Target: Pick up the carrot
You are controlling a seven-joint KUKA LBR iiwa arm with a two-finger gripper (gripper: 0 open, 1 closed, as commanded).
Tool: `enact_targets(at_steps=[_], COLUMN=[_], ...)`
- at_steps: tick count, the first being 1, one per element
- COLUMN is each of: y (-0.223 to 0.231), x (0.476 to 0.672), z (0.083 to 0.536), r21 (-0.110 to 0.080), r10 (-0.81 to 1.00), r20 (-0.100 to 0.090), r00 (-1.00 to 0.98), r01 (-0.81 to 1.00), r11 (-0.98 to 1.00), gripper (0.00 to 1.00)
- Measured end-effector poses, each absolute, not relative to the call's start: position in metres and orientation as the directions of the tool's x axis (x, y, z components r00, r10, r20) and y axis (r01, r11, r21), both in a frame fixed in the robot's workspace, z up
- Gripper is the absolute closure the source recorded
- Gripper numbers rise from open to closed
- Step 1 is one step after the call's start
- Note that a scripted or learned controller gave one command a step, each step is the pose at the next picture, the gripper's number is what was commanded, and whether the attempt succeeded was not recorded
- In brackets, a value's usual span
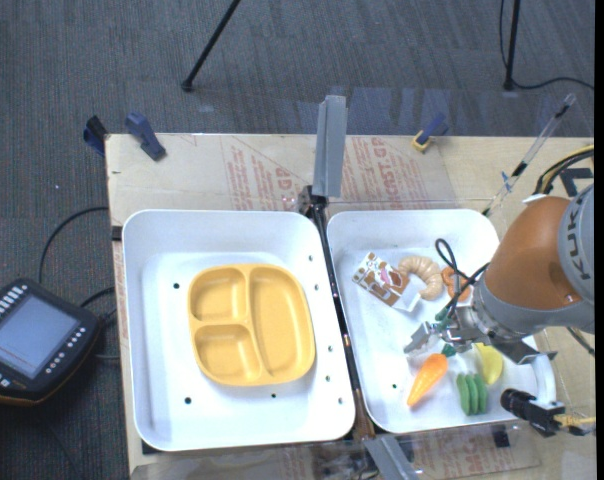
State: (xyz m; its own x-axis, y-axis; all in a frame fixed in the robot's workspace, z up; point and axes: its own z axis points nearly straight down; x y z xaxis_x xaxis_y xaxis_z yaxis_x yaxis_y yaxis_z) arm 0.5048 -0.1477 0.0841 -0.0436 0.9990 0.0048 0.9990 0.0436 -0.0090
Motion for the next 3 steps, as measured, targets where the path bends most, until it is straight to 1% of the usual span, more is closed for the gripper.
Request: enact_targets(at_steps=[1,2,3], y=[-0.15,-0.15,-0.165], x=[0.505,0.504,0.475], z=[0.093,0.092,0.085], r21=[-0.01,-0.011,-0.008], r10=[0.999,0.999,0.984], r20=[0.006,0.006,0.003], r00=[-0.036,-0.037,0.178], r01=[0.999,0.999,0.984], r11=[0.036,0.037,-0.178], gripper=[1.0,0.0,0.0])
